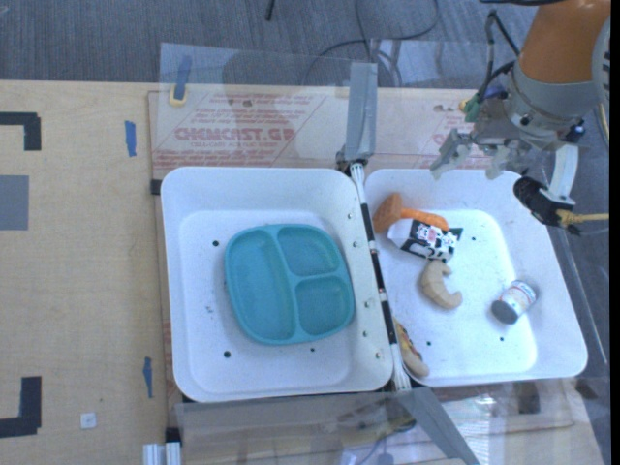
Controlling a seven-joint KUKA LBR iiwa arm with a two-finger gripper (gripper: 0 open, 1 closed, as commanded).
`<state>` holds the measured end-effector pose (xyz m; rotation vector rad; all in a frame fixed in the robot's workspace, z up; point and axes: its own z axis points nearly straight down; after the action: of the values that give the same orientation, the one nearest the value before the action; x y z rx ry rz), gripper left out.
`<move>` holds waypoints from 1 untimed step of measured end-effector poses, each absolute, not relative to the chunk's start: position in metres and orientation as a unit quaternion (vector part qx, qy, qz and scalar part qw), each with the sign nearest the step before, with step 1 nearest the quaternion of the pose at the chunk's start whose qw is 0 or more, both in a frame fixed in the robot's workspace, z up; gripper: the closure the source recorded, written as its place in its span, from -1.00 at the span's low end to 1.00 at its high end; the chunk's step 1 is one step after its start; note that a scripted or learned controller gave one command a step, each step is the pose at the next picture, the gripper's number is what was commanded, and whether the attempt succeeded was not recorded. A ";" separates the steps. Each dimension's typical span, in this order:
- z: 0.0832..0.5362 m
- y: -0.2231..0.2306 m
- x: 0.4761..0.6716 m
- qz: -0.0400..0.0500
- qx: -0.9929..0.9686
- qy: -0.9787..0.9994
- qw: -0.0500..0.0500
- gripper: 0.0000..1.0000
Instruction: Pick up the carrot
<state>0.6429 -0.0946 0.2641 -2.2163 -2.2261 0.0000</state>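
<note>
The carrot (423, 218) lies near the top left corner of the right bin (557, 347), touching a black-and-white carton (427, 239), and the gripper (478, 153) hangs spread wide above the bin's top edge, holding nothing. It should come down over the orange end, away from the carton, so it grabs just the carrot. I count one carrot, one carton, one croissant (441, 286), one small can (513, 300), one teal plate (289, 283) and two bins.
</note>
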 end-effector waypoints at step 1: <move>0.130 -0.105 0.635 -0.001 -0.621 -0.784 -0.002 -1.00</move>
<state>0.6354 -0.1048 0.1299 -1.9540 -2.4641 -0.0036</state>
